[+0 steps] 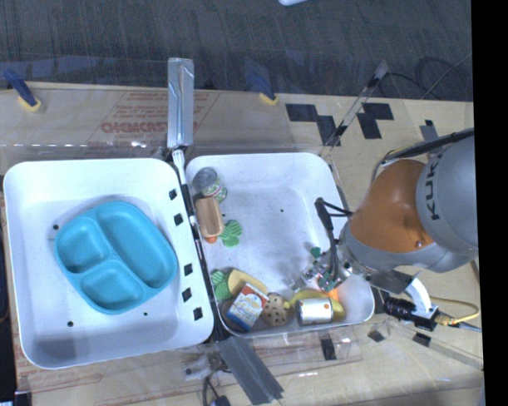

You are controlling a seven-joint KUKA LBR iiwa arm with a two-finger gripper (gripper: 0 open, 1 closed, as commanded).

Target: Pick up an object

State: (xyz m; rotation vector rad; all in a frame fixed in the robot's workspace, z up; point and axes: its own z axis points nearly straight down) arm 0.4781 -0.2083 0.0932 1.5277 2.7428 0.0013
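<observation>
- My arm (421, 213) reached in from the right, its orange band over the right bin's (270, 177) right rim, wrist bent down toward that bin's lower right corner.
- My gripper (321, 270) hung low just above the clutter there; whether it was open or closed, I could not tell, and nothing showed in its hold.
- Two white bins sat side by side on a tan bench (234, 103), dark carpet (148, 27) beyond it.
- The left bin (31, 247) held one blue tray (114, 254) with three compartments.
- The right bin held one can (208, 183) near its upper left corner, one brown block (209, 218) just below it, and one green piece (232, 233) beside the block.
- Along its lower edge lay one carton (248, 307), one die (276, 310), one silver can (314, 312) and some yellow items (240, 282), crowded together and touching.
</observation>
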